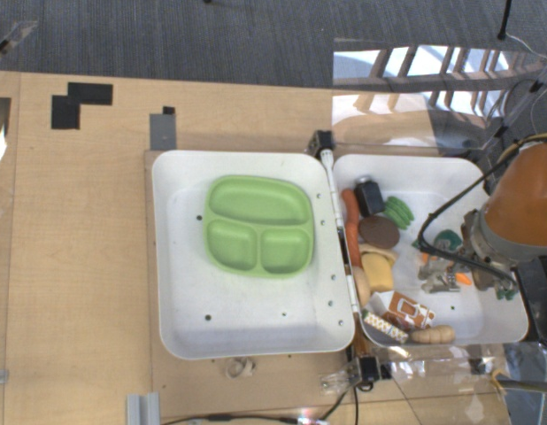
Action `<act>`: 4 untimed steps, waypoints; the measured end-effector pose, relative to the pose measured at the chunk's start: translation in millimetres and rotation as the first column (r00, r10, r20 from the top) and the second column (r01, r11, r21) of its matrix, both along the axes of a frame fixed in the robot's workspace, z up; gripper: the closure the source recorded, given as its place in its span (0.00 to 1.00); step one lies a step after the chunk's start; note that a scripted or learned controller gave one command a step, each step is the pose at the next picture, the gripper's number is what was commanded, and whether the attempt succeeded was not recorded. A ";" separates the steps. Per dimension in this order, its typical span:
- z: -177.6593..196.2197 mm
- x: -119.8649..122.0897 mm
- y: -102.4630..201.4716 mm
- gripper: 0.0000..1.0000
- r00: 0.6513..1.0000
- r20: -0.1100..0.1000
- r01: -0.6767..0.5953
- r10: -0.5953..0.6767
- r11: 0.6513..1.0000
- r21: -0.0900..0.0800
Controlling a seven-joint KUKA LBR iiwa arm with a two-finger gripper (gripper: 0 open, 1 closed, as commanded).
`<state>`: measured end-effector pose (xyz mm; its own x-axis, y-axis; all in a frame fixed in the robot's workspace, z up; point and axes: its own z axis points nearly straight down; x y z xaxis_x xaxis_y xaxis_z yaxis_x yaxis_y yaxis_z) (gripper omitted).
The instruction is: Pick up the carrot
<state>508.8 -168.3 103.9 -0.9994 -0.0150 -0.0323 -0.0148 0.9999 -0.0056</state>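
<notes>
The arm's orange band (524, 204) sat at the right edge of the view, over the right bin (499, 326); below it the gripper (443, 277) hung low above the bin floor, near the bin's right half; whether its claw was open or closed, I cannot tell, and nothing could be made out in its grasp. A small orange piece (465, 280) showed just beside the gripper, too small to identify. The carrot (350, 222) lay along the right bin's left wall, long and orange-red, well apart from the gripper; a black block (369, 197) lay near its upper end, green pieces (398, 211) just right of that, a brown round piece (379, 232) and a pale yellow piece (376, 269) beside its lower end. The left bin (189, 326) held a green divided tray (259, 225).
</notes>
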 end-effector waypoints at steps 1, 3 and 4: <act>-12.4 7.1 36.2 1.00 0.974 -0.013 0.226 -0.226 0.974 0.005; -12.8 -14.8 -34.2 0.00 1.000 -0.010 0.014 -0.014 1.000 -0.001; 48.5 48.0 -36.2 0.00 0.917 -0.016 0.400 -0.400 0.917 0.009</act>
